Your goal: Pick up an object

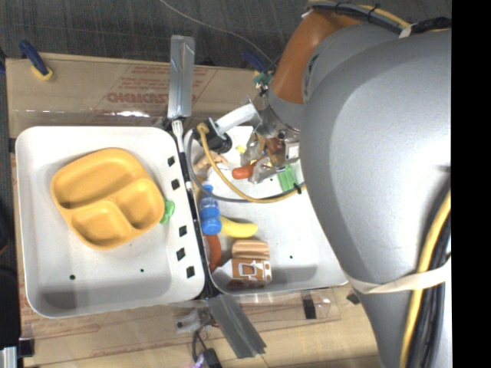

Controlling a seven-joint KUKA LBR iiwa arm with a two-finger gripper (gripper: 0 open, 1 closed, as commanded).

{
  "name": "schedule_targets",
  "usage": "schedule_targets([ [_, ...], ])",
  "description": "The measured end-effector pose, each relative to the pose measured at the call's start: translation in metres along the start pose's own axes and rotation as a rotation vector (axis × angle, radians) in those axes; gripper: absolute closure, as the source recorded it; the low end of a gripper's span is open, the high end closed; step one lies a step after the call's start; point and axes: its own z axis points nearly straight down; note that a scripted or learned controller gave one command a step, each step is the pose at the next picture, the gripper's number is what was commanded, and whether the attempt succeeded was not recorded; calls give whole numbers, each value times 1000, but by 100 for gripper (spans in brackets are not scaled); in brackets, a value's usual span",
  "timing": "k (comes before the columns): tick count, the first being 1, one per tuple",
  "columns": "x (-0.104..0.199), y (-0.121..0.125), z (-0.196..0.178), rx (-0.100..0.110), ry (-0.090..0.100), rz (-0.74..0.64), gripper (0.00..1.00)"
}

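My gripper [265, 162] hangs low over the back of the right bin [307, 236], under the grey arm with its orange band. A small red-orange object [241, 172] lies just left of it, and a green piece [287, 179] shows just right of it. Toward the front of the same bin lie a blue bottle [209, 211], a yellow banana [239, 227], a reddish sausage-like object [213, 251] and a brown-and-white toy house [251, 261]. Nothing visibly sits between the gripper's parts.
The left bin [46, 282] holds a yellow divided plate [107, 196] with a small green object [168, 209] at its right edge. A yellow cable [222, 181] loops across the right bin's back. The bulky arm covers that bin's right side.
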Motion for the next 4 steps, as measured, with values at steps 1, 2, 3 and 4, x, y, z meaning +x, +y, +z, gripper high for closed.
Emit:
schedule_targets([
  [1, -21, 94, -71, -1, -5, 6, 100],
  [2, 29, 57, -98, 0, -6, 1, 100],
  [3, -37, 42, 0, 5, -17, 2, 100],
  [4, -55, 133, 16, 1, -12, 9, 100],
])
